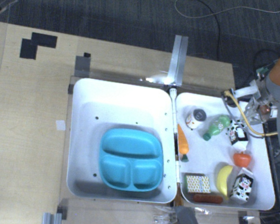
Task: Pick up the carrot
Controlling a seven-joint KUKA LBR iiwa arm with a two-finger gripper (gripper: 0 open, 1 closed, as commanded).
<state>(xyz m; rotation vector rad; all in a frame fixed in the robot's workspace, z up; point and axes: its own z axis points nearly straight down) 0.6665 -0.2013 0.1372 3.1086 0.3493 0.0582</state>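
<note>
The carrot (182, 140), well apart from the gripper (258, 107), looks light, stiff and smooth; grip its thicker middle.

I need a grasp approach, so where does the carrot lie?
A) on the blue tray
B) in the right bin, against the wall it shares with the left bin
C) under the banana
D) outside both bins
B: the carrot lies lengthwise along the left wall of the right bin, beside the divider, apart from the blue tray and the banana.

Carrot (182, 141) against right bin's (271, 181) left wall, beside blue tray (131, 158).
</note>
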